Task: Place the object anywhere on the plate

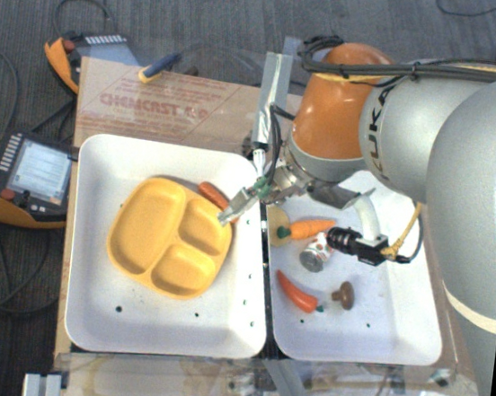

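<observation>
Gripper (233, 210) sits over the right edge of the yellow plate (170, 237) in the left bin (88, 307); can't tell from here what it's doing at the tip, too small and blurred; an orange sausage-like piece (213, 195) lies just at the plate's upper right rim, touching or next to the tip; I'd guess that's the object, resting half on the rim rather than in a compartment. Risks as I see them: it rolls off the rim into the bin; the tip nudges the plate sideways; arm drags it back toward the divider. Right bin (410, 341) has a carrot (309, 228), a red pepper (296, 291), a metal cup (314, 259), a brown bit (342, 295).
</observation>
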Available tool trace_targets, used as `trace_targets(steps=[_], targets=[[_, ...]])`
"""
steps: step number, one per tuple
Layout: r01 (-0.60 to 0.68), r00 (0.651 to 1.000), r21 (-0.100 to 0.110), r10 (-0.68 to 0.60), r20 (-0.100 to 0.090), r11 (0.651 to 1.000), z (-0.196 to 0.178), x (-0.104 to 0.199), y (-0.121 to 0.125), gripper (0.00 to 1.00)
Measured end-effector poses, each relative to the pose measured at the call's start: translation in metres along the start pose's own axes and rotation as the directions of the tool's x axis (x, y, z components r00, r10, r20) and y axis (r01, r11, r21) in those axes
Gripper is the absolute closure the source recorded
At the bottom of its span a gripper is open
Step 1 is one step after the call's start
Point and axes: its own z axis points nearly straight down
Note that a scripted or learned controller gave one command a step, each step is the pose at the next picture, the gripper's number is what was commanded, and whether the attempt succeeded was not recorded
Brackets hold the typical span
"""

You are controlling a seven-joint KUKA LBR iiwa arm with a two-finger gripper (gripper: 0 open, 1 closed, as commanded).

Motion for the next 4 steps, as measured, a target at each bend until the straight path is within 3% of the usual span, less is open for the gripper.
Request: trace_targets(steps=[1, 2, 3, 4], targets=[[0.001, 1.000, 0.000, -0.001, -0.003, 1.000, -0.0083, 0.0011, 0.0007, 1.00], [0.000, 1.000, 0.000, 0.000, -0.002, 1.000, -0.0083, 0.0008, 0.0005, 0.00], [0.000, 1.000, 0.000, 0.000, -0.005, 1.000, -0.0166, 0.0011, 0.0010, 1.00], [0.000, 1.000, 0.000, 0.000, -0.005, 1.000, -0.0166, 0.0011, 0.0010, 0.00]])
